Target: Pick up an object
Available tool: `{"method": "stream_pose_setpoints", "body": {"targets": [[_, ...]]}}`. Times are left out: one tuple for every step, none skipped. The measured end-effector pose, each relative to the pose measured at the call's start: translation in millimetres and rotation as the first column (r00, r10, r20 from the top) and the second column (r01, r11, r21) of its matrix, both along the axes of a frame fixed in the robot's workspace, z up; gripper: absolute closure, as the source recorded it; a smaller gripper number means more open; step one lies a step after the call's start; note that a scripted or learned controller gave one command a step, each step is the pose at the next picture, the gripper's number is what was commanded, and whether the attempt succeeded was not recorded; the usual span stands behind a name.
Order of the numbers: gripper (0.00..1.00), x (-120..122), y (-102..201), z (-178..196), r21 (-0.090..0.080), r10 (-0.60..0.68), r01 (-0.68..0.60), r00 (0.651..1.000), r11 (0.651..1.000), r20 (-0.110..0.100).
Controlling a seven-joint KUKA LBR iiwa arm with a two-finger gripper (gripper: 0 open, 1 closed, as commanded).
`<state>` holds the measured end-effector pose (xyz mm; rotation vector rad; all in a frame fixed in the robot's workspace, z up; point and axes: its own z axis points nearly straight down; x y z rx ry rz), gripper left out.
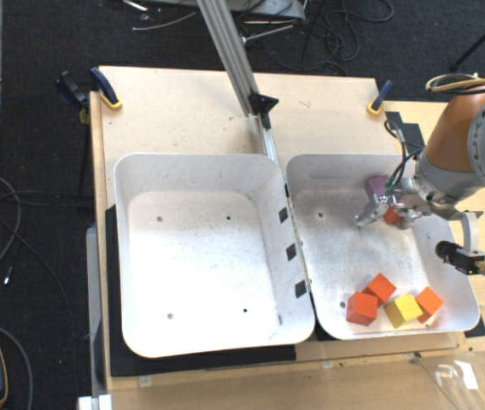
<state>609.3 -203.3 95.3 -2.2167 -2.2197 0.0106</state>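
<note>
The arm comes in from the right edge of the view, its orange band sitting above the grey wrist, and bends down and leftward into the right bin. The gripper hangs low over the upper middle part of that bin, its metal fingers pointing down and to the left toward the bin floor. A small red-orange object shows right against the gripper's body, just behind the fingers, and a purple object lies just above it, touching or nearly touching the wrist; whether either sits between the fingers cannot be told, and how far the fingers stand apart cannot be told either. Near the front of the right bin, well apart from the gripper, four blocks cluster together: a red block, an orange block just behind it, a yellow block beside them, and another orange block at the right end by the bin wall. The left bin lies alongside, across the shared rim.
</note>
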Motion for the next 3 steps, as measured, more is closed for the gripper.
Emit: {"method": "stream_pose_setpoints", "body": {"targets": [[0.00, 59.4, 1.2, -2.4, 0.007, 0.009, -0.009, 0.997, 1.000, -0.073], [1.00, 56.9, 0.7, 4.3, 0.005, 0.005, -0.005, 0.997, 1.000, -0.073], [1.00, 21.0, 98.2, 111.4, 0.004, 0.007, -0.007, 1.000, 1.000, 0.015]]}}
